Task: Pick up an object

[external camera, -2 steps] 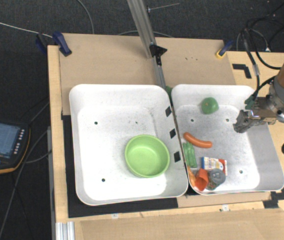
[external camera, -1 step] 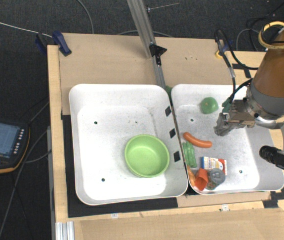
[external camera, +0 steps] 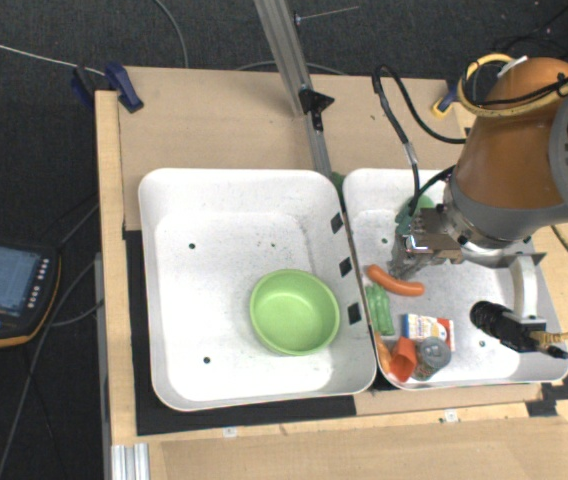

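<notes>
The pick looked unfinished: the gripper (external camera: 411,258) hung low in the right bin (external camera: 464,368) just above the orange sausage (external camera: 395,282), which lay on the floor right of centre, its opening too obscured to judge.

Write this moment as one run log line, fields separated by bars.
tool above orange sausage | right bin | green bowl in left bin | no grasp seen

A green bowl (external camera: 295,311) is sitting in the left bin (external camera: 194,218) at frame centre. In the right bin (external camera: 464,368), the gripper (external camera: 405,260) is hovering just above an orange sausage (external camera: 395,282), with a green piece (external camera: 380,313), a small carton (external camera: 426,326) and an orange cup (external camera: 399,361) lying below it.
</notes>
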